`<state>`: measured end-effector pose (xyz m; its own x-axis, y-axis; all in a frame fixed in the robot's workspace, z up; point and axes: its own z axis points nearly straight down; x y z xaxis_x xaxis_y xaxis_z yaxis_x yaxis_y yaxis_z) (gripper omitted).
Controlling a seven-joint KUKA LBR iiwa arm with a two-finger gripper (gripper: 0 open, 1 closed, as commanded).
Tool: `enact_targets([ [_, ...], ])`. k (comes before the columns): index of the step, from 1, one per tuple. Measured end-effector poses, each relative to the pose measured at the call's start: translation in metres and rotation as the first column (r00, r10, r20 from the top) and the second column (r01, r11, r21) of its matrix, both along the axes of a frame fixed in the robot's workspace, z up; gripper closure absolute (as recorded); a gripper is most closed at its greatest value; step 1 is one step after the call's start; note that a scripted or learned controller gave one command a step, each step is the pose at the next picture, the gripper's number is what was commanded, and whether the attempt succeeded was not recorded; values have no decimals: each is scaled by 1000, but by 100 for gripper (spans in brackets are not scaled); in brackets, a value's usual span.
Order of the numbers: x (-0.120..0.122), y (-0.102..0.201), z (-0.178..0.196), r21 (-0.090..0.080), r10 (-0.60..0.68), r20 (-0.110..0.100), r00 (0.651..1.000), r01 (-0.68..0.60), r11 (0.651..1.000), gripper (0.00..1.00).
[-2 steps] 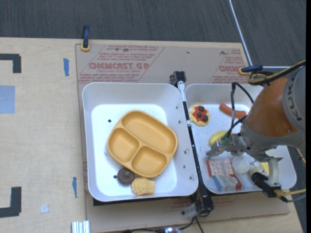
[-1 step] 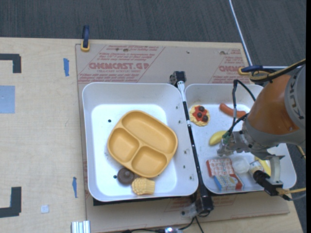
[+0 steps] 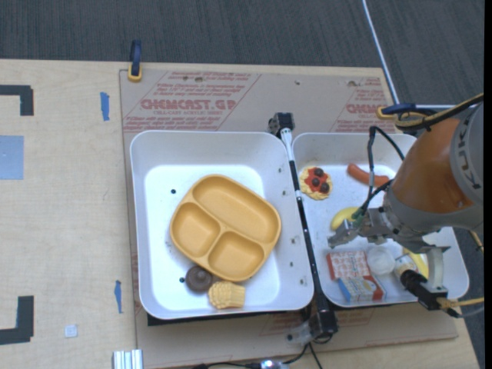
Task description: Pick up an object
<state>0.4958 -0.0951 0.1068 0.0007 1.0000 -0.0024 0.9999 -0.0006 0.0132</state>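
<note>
My gripper (image 3: 350,232) hangs low over the middle of the right bin (image 3: 336,146), on the end of the grey arm with its orange band. It sits just over a yellow banana (image 3: 343,217) and just above a red-and-white packet (image 3: 349,265). I see nothing clearly held in it. A small pizza toy (image 3: 316,181) lies at the bin's far left and an orange sausage (image 3: 365,174) further right. A blue-and-red packet (image 3: 361,287), a white round piece (image 3: 380,262) and a yellow piece (image 3: 416,264) lie near the front, partly hidden by the arm.
The left bin (image 3: 146,206) holds a yellow divided plate (image 3: 224,227), a brown round toy (image 3: 198,279) and a yellow corn-like toy (image 3: 227,294) at its front. A black divider (image 3: 296,198) runs between the bins. Cables hang off the arm.
</note>
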Motion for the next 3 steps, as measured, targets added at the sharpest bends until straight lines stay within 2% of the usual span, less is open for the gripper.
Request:
enact_targets([
  [1,-15,4,-21,3,1,-8,1000,-1,1000,0],
  [2,-13,3,-10,0,0,-2,1000,0,1000,100],
  [3,-16,75,78,3,2,-11,1000,-2,1000,100],
])
